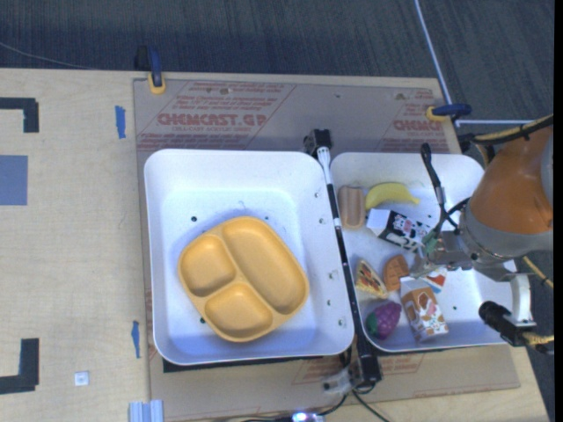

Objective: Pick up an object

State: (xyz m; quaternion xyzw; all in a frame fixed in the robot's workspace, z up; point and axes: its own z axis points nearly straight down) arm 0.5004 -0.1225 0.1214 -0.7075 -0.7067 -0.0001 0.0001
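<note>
Claw low in right bin, its grip impossible to tell, just above small carton lying with long axis running near-to-far, banana lying crosswise behind.

A yellow three-compartment tray is seated in the left bin. Blue tape marks are stuck on the table; clamps are fixed at the board's corners.
</note>
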